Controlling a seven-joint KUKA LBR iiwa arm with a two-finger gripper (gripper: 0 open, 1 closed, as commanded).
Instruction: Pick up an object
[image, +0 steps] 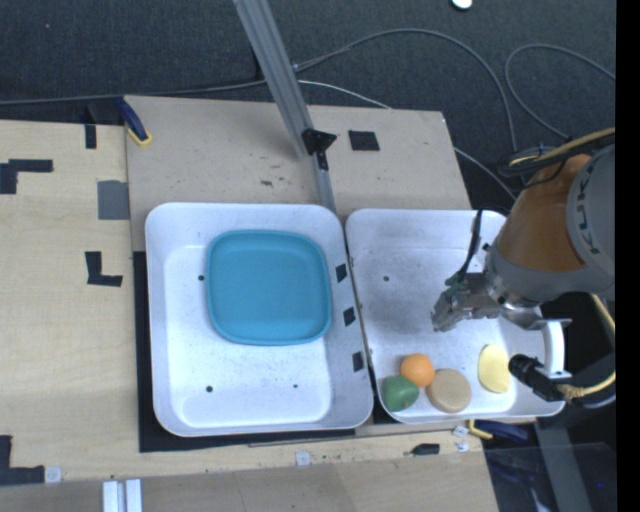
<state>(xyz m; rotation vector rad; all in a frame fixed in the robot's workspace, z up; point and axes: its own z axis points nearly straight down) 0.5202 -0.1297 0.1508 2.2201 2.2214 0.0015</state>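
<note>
— Nearest us, what is lying along the right bin's (400, 235) front edge?
— Going left to right: a green piece (399, 393), an orange ball (417, 370), a tan disc (450, 390) and a yellow piece (493, 368), all sitting below the tool (447, 312), apart from it.
— Is the tool gripping anything?
— Nothing is showing between its tips; clenched or released, I cannot tell.
— And the left bin (175, 300)?
— It is holding a blue plate (268, 286).

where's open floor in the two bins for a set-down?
Left bin: a bare strip along the near wall, below the blue plate, which covers the middle. Right bin: bare far-left floor, between the divider and the claw. Crowded: the right bin's near edge, where a green piece, orange ball, tan disc and yellow piece cluster.
</note>
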